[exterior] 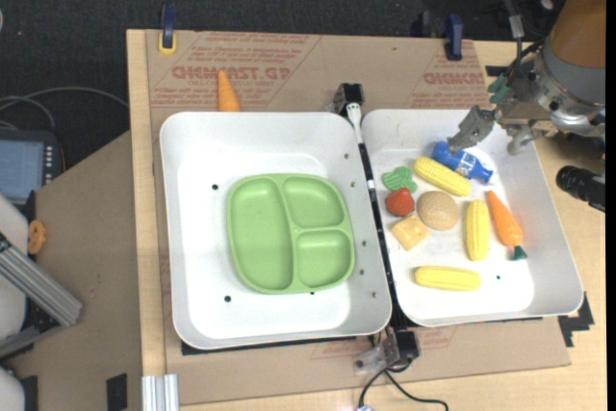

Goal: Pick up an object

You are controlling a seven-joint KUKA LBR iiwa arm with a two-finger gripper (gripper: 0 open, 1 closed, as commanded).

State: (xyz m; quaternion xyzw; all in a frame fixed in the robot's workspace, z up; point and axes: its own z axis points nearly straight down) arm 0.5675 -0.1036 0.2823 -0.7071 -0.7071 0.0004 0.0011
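Right bin point(549, 289): white, shallow, holds all loose items.
- Blue item point(464, 162): upper middle of bin, lying at a slant, directly under the claw; label too small to read.
- Corn point(442, 176): yellow, slanted, touching the blue item's lower left side.
- Green piece point(397, 178): small, just left of that corn, near the bin's left wall.
- Red piece point(400, 202): round, just below the green piece.
- Tan ball point(437, 210): centre of bin, beside the red piece.
- Yellow block point(410, 233): squarish, touching the ball's lower left.
- Second corn point(476, 229): upright in the view, right of the ball.
- Carrot point(502, 220): orange, green tip pointing down-right, just right of the second corn.
- Third corn point(447, 278): lying flat near the bin's front, apart from the rest.

Claw point(493, 132): at the bin's upper right, one grey finger reaching down to the blue item's upper end. Whether it is open or closed cannot be told; nothing visibly lies between its fingers.

Left bin point(192, 149): white, holds a green divided plate point(289, 232) with three sections, roughly centred.

Desk point(279, 63): covered by printed cardboard, clamped at the back. An orange cone point(227, 92) stands on it just behind the left bin.
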